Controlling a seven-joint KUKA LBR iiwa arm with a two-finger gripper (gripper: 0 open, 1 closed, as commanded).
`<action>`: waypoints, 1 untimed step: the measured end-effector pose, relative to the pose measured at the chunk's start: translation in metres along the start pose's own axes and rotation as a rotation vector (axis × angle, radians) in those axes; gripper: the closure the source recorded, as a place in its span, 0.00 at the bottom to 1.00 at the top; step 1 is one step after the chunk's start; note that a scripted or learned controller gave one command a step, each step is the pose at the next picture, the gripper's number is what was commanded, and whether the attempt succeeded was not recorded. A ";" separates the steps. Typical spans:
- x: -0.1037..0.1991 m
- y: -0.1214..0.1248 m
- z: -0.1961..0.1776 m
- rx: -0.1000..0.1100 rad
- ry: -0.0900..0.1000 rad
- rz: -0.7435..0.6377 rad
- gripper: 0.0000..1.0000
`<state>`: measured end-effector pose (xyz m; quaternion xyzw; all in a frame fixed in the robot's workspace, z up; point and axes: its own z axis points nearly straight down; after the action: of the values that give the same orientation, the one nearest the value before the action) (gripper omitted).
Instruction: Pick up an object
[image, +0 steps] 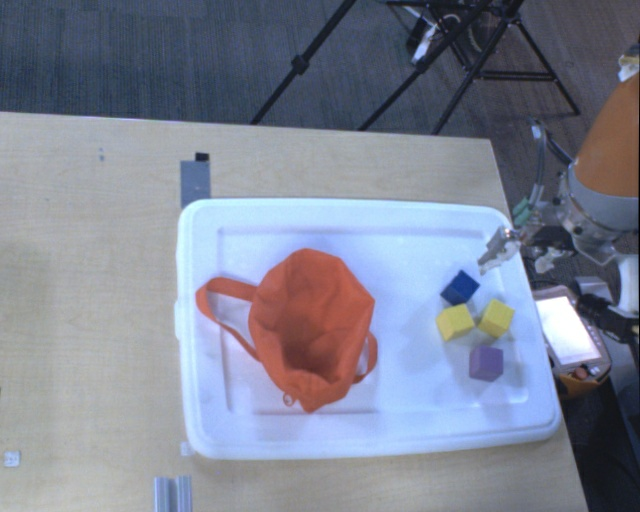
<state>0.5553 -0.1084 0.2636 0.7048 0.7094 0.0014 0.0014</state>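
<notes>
The gripper (497, 250) hangs at the white bin's (200, 300) three-o'clock rim, small and blurred; whether its jaws are parted I cannot tell, and nothing visibly sits between them. The arm (610, 150) is cut off at the view's right edge. At five o'clock from the gripper lie a blue cube (460, 288), two yellow cubes (455, 322) (496, 318) and a purple cube (486, 362). An orange cloth bag (305, 325) slumps toward nine o'clock, its inside in shadow.
</notes>
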 end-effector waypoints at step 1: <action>-0.031 -0.003 0.130 0.004 0.001 0.059 0.00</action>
<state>0.5527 -0.1390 0.1338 0.7253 0.6884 0.0002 -0.0005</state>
